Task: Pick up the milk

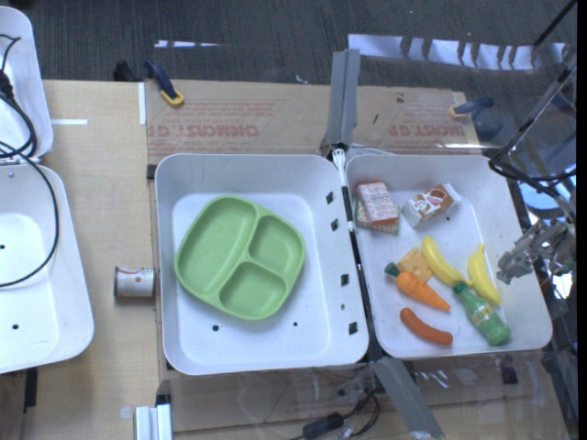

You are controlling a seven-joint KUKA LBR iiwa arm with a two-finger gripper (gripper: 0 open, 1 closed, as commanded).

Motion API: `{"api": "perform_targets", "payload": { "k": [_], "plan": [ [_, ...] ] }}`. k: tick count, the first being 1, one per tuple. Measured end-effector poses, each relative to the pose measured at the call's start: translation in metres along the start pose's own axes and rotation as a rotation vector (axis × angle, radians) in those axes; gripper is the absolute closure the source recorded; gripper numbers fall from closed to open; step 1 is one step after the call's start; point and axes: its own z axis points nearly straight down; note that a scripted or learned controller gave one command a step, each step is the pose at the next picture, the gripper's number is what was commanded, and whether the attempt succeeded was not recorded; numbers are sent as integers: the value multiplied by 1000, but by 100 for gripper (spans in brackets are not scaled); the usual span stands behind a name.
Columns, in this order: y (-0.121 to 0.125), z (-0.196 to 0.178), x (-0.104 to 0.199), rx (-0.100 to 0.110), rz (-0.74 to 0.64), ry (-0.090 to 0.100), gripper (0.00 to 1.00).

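— White-and-red carton, is that the milk (pixel 431 203)?

— I judge so. It lies on its side at the back of the right bin (pixel 530 330), beside a brown snack box (pixel 376 206), its long axis slanting up toward the right.

— And the gripper (pixel 525 258)?

— At the bin's right edge, near the two bananas (pixel 483 274). The milk sits up and to the left of it, apart. I cannot tell how it is set; nothing is visibly held.

— So the reach goes left and toward the far wall.
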Motion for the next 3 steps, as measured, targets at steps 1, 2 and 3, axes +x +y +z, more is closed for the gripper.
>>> {"api": "perform_targets", "payload": {
  "k": [1, 2, 3],
  "plan": [
    [-14, 28, -10, -2, -421, 2, 100],
    [38, -37, 27, -2, -842, -2, 100],
    [7, -49, -5, -4, -1267, -3, 100]
  ]
}}
